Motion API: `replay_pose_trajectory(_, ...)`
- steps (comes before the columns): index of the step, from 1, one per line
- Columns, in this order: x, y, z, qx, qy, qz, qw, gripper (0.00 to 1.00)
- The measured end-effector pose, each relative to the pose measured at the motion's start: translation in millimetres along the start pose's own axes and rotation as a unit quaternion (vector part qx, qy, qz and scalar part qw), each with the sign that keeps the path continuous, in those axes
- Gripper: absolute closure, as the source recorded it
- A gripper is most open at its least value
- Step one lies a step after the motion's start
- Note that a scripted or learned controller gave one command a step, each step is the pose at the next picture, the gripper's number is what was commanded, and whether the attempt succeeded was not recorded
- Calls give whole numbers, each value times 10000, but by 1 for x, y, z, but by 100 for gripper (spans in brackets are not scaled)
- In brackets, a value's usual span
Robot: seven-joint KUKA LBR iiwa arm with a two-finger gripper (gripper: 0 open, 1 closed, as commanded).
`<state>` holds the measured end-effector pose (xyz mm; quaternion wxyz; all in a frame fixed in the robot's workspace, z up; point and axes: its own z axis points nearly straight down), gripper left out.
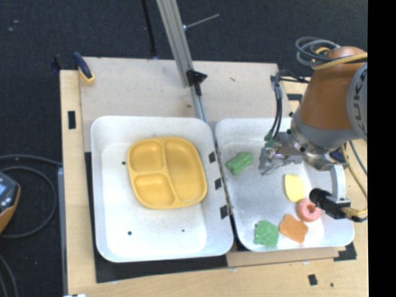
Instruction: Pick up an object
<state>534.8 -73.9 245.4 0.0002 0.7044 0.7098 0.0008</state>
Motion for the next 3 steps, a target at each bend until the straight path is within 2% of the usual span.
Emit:
replay_pose_trajectory(1,49,15,-9,-6,2,-2,10000,100)
replay_pose_trajectory(3,142,57,1,-5,3,1,10000,100)
